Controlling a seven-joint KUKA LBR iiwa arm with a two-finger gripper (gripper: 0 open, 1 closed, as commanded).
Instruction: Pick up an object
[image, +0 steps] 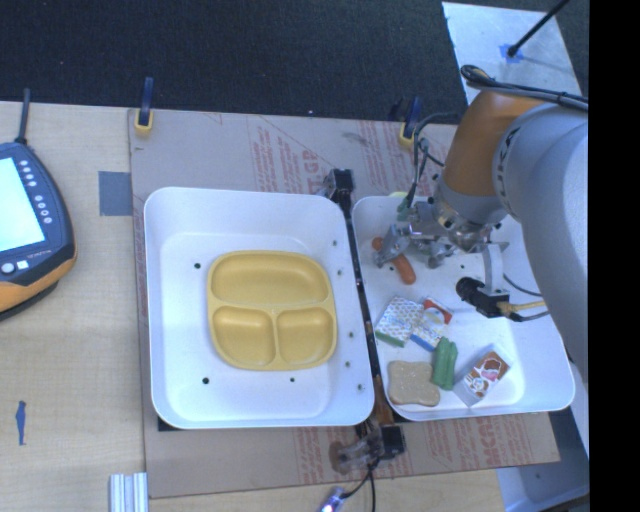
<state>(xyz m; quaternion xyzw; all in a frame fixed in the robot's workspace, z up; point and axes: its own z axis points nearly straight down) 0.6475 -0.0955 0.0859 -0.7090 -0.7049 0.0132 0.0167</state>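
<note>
Yellow, a three-part plate is seen lying in the left bin. In the right bin, the gripper is lowered at the far end beside a small orange sausage; whether it is open cannot be told. Nearer lie a patterned packet, a bread slice, a green piece and a small carton.

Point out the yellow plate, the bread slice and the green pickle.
yellow plate (270, 277): camera view, top compartment floor.
bread slice (413, 384): camera view, middle of the slice.
green pickle (444, 364): camera view, mid-body.

Two white bins, one yellow tray, one bread slice.
</note>
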